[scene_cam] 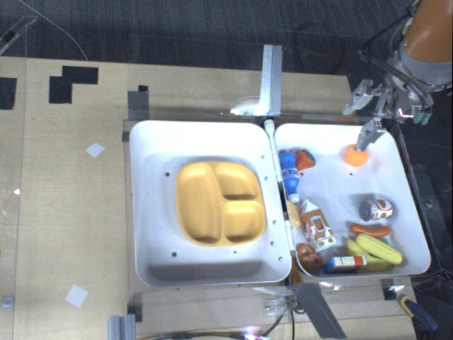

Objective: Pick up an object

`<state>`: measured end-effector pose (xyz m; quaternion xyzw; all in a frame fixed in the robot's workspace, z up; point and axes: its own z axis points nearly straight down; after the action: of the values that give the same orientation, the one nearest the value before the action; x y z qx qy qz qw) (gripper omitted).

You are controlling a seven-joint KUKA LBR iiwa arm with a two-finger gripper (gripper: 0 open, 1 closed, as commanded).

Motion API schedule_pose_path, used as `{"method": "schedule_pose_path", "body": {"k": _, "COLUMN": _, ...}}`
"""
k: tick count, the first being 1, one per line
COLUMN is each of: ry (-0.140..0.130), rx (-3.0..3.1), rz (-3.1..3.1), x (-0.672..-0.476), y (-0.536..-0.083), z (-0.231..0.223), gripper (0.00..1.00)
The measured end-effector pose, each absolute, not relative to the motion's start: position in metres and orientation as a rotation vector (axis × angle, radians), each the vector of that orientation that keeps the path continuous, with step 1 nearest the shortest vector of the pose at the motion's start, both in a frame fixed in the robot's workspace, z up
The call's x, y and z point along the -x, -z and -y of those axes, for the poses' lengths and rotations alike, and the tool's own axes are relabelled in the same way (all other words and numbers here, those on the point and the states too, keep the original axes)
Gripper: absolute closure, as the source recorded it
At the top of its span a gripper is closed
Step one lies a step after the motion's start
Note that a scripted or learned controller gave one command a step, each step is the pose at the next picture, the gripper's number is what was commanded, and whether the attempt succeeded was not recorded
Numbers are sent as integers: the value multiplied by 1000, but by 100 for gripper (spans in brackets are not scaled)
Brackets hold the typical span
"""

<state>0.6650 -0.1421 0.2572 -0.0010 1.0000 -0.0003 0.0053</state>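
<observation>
Bench: pale wooden bench top point(64, 211) with black square markings at its far left; dark carpeted floor beyond the far edge.
Frame: upright grey metal post point(272, 76) at the far seam between the bins.
Arm: grey arm with orange band point(429, 27) entering from the upper right.
Gripper: two-finger gripper point(367, 142) pointing down, its tip touching or just above the small round orange ball point(356, 156); whether the jaws are apart or closed cannot be told.
Task object: orange ball, smooth and round, in the right bin's far part, well apart from the other items.
Left bin: shallow white left bin point(152, 190) holding a yellow three-compartment plastic tray point(219, 200).
Right bin: shallow white right bin point(407, 183) holding a blue bottle point(288, 170) by the left wall, a red toy point(305, 160) beside it, a brown-and-white carton point(316, 225), a small round tin point(377, 209), a red sausage point(370, 229), a yellow corn cob point(379, 249).
</observation>
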Motion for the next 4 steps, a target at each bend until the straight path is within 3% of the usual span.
{"method": "schedule_pose_path", "body": {"k": 1, "ry": -2, "rx": -135, "rz": -3139, "x": -531, "y": -113, "z": 143, "gripper": 0}}
{"method": "schedule_pose_path", "body": {"k": 2, "ry": 3, "rx": -406, "rz": -3107, "x": -489, "y": -144, "z": 207, "gripper": 0}}
{"method": "schedule_pose_path", "body": {"k": 3, "ry": -3, "rx": -471, "rz": -3100, "x": -489, "y": -103, "z": 162, "gripper": 0}}
{"method": "schedule_pose_path", "body": {"k": 4, "ry": 0, "rx": -711, "rz": -3051, "x": -489, "y": -105, "z": 206, "gripper": 0}}
